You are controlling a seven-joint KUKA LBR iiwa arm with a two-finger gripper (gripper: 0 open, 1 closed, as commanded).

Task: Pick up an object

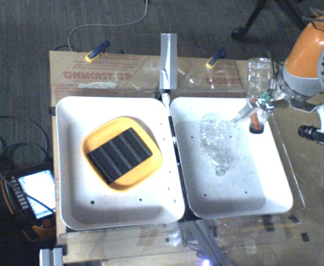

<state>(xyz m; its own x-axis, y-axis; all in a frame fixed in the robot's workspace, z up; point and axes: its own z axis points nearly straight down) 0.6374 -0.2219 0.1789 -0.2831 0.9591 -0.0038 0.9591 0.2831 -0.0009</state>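
Dark carpet surrounds a cardboard-topped bench bearing two white bins.

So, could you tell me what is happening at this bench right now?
A robot arm is reaching in from the right, with its gripper over the upper right corner of the right bin. A crumpled clear plastic bottle lies in that bin, apart from the gripper. The left bin holds a yellow tray with a black ribbed insert. Nothing looks picked up yet.

Two white bins, one yellow-and-black tray, one clear plastic bottle.
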